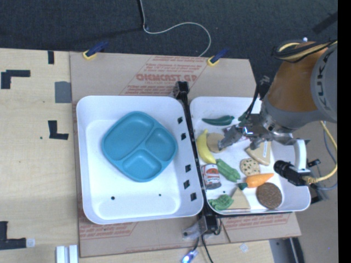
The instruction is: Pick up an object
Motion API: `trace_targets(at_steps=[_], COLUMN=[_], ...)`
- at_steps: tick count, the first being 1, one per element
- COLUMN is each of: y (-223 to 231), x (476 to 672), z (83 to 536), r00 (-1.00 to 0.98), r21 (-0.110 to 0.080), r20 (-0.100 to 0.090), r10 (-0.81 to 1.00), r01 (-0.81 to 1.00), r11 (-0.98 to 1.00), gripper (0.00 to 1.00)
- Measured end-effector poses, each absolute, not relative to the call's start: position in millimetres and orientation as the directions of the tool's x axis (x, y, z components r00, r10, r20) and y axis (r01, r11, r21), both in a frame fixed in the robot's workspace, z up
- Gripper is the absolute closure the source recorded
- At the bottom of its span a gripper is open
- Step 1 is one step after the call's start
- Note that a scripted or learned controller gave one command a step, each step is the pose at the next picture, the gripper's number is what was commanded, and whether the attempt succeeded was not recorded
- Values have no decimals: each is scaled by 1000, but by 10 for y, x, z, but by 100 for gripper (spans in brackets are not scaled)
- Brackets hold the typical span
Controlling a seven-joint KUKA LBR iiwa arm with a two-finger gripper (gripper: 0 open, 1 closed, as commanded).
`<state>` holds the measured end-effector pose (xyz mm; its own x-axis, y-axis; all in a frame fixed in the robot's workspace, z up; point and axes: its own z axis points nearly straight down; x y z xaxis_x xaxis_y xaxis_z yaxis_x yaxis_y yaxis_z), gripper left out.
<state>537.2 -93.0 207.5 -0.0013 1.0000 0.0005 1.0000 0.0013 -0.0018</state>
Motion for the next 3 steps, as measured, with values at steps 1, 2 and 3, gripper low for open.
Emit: trace_targets(at_steps=[1, 2, 3], y=[-424, -12, 295], x=[5108, 5016, 4841], z=[2103, 2567, 3807], r00=[-5, -7, -7], r21=[-5, 2, 12], r20=[2, 2, 3], r10=[1000, 1000, 1000], r01=[1000, 1000, 1000], r11=[5, 7, 7], gripper=[0, 0, 0])
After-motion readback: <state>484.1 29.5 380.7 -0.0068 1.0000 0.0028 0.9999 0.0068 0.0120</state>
